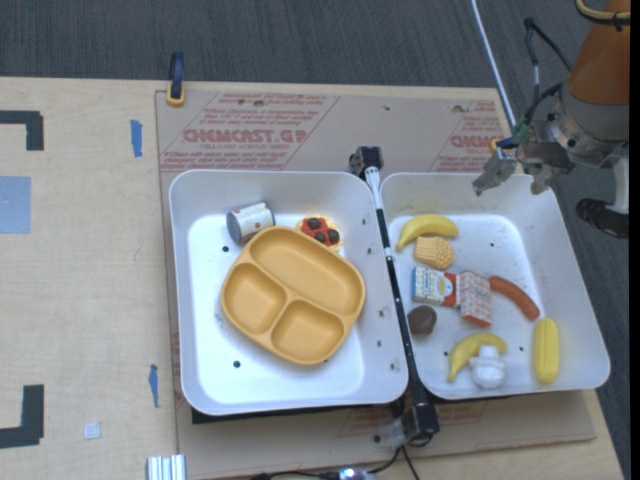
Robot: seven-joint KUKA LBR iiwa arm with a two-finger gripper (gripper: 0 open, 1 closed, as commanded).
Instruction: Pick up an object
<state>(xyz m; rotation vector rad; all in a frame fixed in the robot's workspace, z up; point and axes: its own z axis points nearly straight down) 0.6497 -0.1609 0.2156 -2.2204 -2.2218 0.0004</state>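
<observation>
My gripper [517,175] hangs above the far right corner of the right bin [575,268], its two fingers spread open with nothing between them. Below it in that bin lie a banana [427,229], a corn piece [434,253], a small milk carton [434,286], a red-and-white carton [474,299], a sausage [514,296], a brown ball [422,319], a second banana [473,349] with a white piece [488,372] beside it, and a yellow corn cob [545,349].
The left bin [190,268] holds a yellow divided plate [292,294], a small grey can [249,221] and a berry tart [319,231]. A black clamp [367,159] sits where the bins meet at the back. Both bins rest on a cardboard sheet [260,128].
</observation>
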